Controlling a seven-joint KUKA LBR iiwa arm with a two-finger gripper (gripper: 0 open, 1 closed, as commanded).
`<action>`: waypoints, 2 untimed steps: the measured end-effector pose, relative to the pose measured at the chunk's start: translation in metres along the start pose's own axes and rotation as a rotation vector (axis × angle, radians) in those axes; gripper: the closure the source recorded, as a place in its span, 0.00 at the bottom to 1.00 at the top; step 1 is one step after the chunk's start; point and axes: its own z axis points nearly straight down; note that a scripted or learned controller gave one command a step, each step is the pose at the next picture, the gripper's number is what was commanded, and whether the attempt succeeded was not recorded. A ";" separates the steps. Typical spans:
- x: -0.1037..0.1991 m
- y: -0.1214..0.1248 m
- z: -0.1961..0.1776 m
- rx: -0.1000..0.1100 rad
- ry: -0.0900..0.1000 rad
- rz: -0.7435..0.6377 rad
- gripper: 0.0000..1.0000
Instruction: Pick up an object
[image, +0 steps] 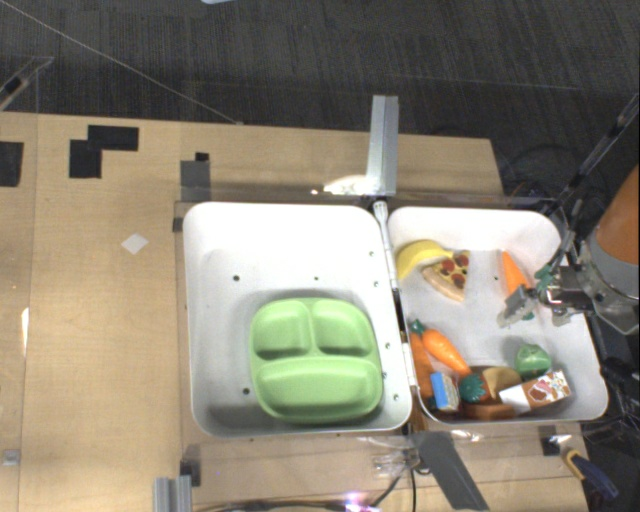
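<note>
Toward the left of the frame's middle sits the left bin (215, 300), a shallow white tray on the wooden bench (90, 330). A green divided plate (315, 358) lies in its lower half, slightly right of the bin's centre, with two small compartments at the top and one wide compartment below. A grey metal post (383, 145) stands above the seam where the two bins meet. Right of that seam is the right bin (480, 225), which holds the toy food. In its upper left corner a yellow banana (416, 256) lies touching a pizza slice (447, 275). Lower down, along the bin's left wall, an orange carrot (441, 349) with a green top lies at a slant. Beneath it, along the bottom edge, is a cluster of pieces packed together: a small blue-topped item (445, 392), a brown piece (494, 383) and a white and red carton (540, 390). A green vegetable piece (532, 357) rests just above the carton. In the upper right part of the bin a second, slimmer orange carrot stick (513, 272) lies nearly upright. The gripper (520, 308) reaches in from the right edge, low over the bin floor just below that stick, and whether its fingers are apart or together cannot be told from this angle.
</note>
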 end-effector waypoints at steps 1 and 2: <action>-0.047 0.080 0.077 0.000 0.000 0.059 0.00; -0.057 0.105 0.126 -0.003 -0.001 0.125 0.00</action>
